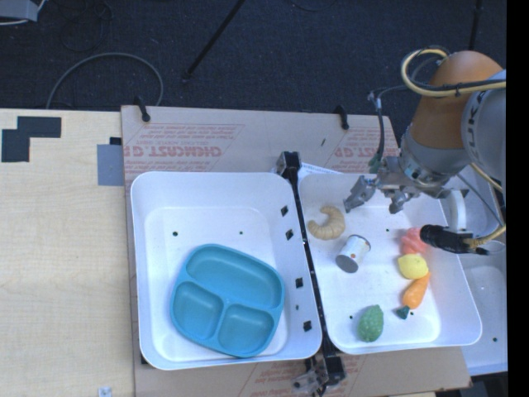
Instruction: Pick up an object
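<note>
Pincer (378,196) spread wide, nothing held, near right bin's (463,337) back edge, above croissant (327,222)

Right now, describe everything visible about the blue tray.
The blue tray is a rounded-corner plate, plastic by its look, split by raised ridges into three compartments: one large along its upper side and two smaller below. It lies flat, right side up, turned at a slant, in the lower part of the left white bin. It rests on the bin floor, its lower edge close to the near wall.
</note>
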